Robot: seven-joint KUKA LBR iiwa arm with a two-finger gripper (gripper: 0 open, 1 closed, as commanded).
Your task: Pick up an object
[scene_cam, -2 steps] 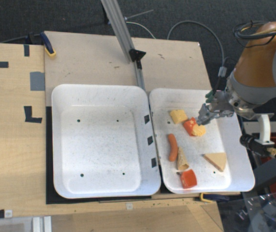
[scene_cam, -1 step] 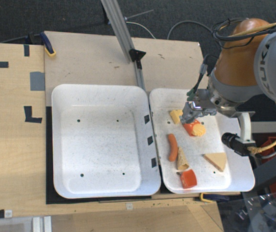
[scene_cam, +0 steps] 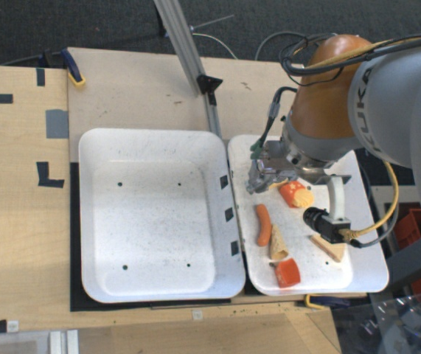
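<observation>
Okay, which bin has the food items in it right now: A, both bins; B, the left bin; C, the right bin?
C: the hot dog, the cone and the red piece all lie in the right bin, under the arm, while none shows in the left bin.

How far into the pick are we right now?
Done: the gripper is down over the right bin, at its upper left. In hand: nothing visibly lifted. The orange-yellow piece, carrot-like stick, cone and red piece lie on the bin floor. Left: grasp and lift.
</observation>
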